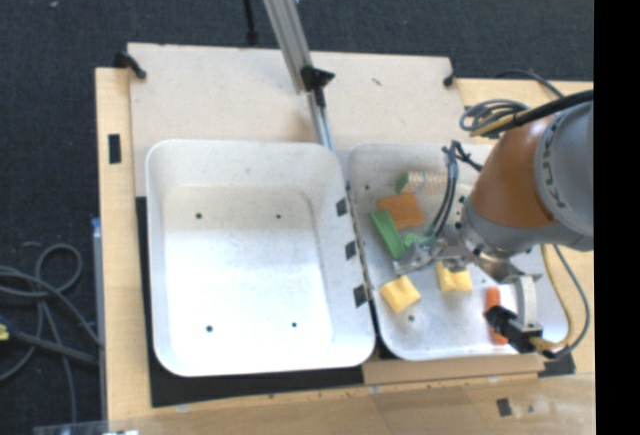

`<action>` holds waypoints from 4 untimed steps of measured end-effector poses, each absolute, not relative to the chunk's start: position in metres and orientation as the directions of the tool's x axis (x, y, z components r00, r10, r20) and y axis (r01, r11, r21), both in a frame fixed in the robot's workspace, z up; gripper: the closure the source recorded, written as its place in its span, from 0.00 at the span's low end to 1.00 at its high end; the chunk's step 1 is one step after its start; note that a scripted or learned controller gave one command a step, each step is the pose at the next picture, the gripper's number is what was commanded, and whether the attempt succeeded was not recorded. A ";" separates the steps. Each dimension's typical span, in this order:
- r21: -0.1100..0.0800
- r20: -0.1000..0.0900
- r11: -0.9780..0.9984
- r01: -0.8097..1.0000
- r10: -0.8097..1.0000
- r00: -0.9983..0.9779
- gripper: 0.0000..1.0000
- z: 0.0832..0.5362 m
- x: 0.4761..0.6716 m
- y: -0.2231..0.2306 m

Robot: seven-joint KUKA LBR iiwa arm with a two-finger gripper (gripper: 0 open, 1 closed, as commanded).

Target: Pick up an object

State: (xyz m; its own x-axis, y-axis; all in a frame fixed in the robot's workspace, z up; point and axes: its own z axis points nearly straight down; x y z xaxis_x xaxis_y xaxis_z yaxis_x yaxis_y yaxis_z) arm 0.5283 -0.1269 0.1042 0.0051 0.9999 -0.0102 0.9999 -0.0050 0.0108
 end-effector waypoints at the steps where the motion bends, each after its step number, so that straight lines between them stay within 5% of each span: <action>1: 0.020 -0.009 -0.011 1.000 1.000 0.011 1.00 0.118 0.531 -0.127; 4: 0.008 -0.002 0.004 1.000 1.000 -0.004 1.00 0.269 0.544 -0.143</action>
